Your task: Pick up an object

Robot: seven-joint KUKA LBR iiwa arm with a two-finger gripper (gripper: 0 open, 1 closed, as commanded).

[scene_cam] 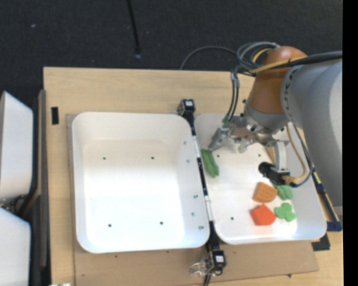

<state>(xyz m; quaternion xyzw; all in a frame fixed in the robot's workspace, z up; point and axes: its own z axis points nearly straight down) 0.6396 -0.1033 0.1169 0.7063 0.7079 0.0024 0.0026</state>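
Note:
My gripper hangs over the back left part of the right bin, its fingers spread open with nothing between them. A green elongated piece lies just below and left of the gripper, against the bin's left wall. Toward the bin's front right lie an orange waffle-like piece, a red-orange block, a small green piece and a green lobed piece. The gripper touches none of them.
The left bin stands beside the right one, parted from it by a shared rim. The arm's grey body and orange band reach in over the right bin's back right corner. White boxes stand off the bench's left edge.

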